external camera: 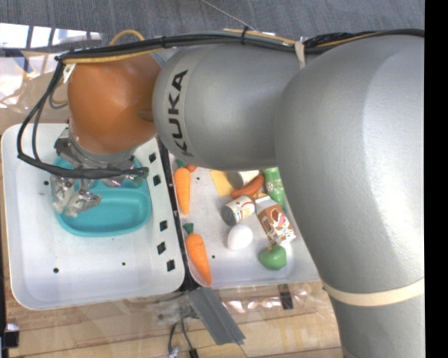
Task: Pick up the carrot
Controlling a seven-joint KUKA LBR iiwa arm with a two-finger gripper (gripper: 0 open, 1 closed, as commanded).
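Two carrots lie along the left wall of the right bin (pixel 246 278): one carrot (pixel 183 189) further back, a second carrot (pixel 198 258) near the front edge. My gripper (pixel 73 197) hangs over the left bin (pixel 97 274), above the teal dish (pixel 112 211), well left of both carrots. Nothing shows between its metal fingers. The grey arm with its orange band covers the back of both bins.
The right bin also holds a white egg (pixel 240 237), a small can (pixel 239 210), a brown-labelled packet (pixel 276 226), a green pepper (pixel 272 257), a red sausage (pixel 248 186) and a yellow piece (pixel 222 181). Black cables loop around the wrist.
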